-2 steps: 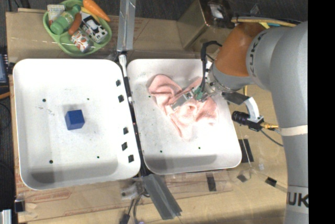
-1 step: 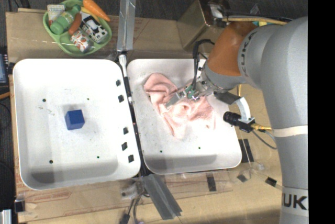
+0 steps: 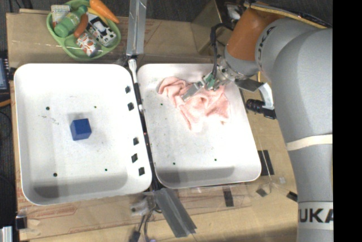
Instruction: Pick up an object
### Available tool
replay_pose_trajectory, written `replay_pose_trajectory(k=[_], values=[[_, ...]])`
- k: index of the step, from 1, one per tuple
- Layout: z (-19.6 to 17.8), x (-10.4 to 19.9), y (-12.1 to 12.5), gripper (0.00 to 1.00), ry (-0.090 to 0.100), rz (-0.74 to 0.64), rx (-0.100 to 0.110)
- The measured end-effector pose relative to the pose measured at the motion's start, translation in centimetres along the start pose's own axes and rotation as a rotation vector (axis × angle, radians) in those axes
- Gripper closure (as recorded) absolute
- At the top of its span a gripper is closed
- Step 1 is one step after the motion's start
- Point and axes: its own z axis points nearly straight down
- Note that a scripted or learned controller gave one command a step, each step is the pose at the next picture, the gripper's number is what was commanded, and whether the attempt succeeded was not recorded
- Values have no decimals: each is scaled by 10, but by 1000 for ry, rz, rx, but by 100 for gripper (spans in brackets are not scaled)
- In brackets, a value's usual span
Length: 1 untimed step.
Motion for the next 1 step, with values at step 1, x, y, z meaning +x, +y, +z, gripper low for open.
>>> replay_pose_trajectory(k=[1], values=[[2,81,38,0,3,-170,3]])
